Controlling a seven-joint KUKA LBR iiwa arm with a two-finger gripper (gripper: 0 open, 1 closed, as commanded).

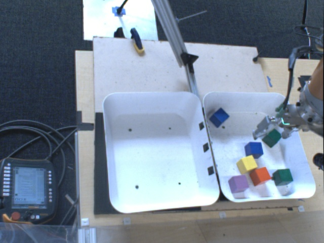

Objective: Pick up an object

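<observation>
My gripper (pixel 274 132) hangs over the right bin (pixel 298 151), reaching in from the right. A dark green cube (pixel 272 137) sits between its two fingers, and they are shut on it. Below it on the bin floor lie a blue cube (pixel 253 149), a yellow cube (pixel 247 164), an orange cube (pixel 260 176), a purple cube (pixel 238 184) and a second green cube (pixel 282 176). Another blue cube (pixel 219 117) lies apart near the bin's upper left corner.
The left bin (pixel 109 135) stands beside the right one, the two rims touching. A slanted metal pole (pixel 172 29) crosses the board behind the bins. A teach pendant (pixel 28 186) with cables lies at the far left.
</observation>
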